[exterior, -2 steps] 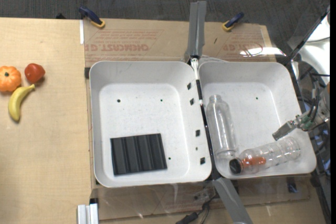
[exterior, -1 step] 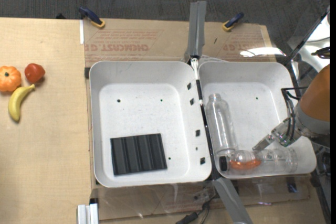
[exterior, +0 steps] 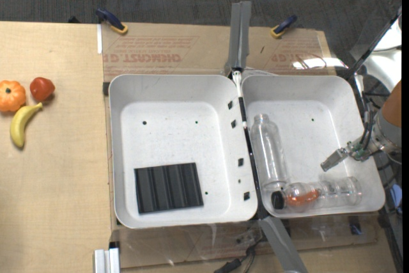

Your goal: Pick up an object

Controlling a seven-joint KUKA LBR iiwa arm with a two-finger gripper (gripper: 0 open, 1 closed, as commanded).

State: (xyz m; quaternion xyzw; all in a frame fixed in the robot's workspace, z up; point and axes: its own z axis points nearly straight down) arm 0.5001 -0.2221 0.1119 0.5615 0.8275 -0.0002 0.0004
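A clear plastic bottle (exterior: 268, 151) lies along the left side of the right bin (exterior: 300, 89), its black cap toward the front. A second clear bottle (exterior: 319, 194), with something orange inside, lies across that bin's front edge. In the left bin (exterior: 166, 89) a black ribbed rectangular pad (exterior: 168, 187) rests flat near the front. My gripper (exterior: 339, 158) hangs low over the right side of the right bin, just above the second bottle's right half. Nothing is visibly held.
On the wooden table to the left lie an orange fruit (exterior: 11, 96), a red fruit (exterior: 42, 88) and a banana (exterior: 22, 124). Cardboard (exterior: 166, 51) sits behind the bins with two clamps (exterior: 112, 21) (exterior: 283, 25). A grey bar (exterior: 239, 35) runs between the bins.
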